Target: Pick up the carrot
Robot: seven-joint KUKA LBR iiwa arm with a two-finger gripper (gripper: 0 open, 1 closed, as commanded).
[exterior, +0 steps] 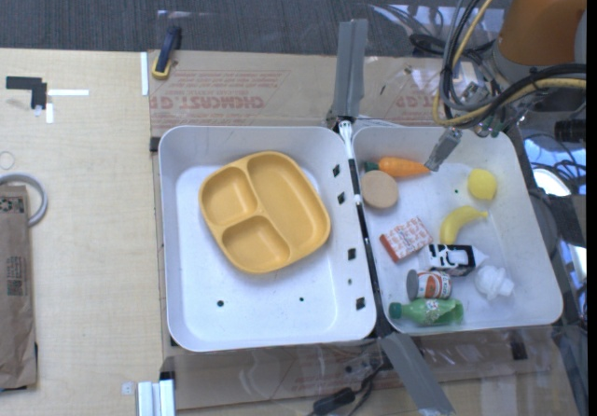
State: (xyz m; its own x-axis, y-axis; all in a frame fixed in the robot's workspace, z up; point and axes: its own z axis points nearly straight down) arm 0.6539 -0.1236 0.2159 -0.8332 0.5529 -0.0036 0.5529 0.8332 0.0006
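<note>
The orange carrot [403, 166] lies on its side at the back left of the right bin [536, 246], with its green stub pointing toward the divider. My gripper [437, 156] comes down from the arm at the upper right. Its tip is just past the carrot's right end, touching it or nearly so. Nothing is lifted; the carrot rests on the bin floor.
A tan round disc [380, 189] sits directly in front of the carrot. Also in the right bin are a lemon [481, 184], a banana [461, 222], a red-and-white packet [406, 239], a can [431, 285], a green bottle [427, 312] and a white piece [492, 284]. The left bin [187, 312] holds a yellow divided plate [265, 211].
</note>
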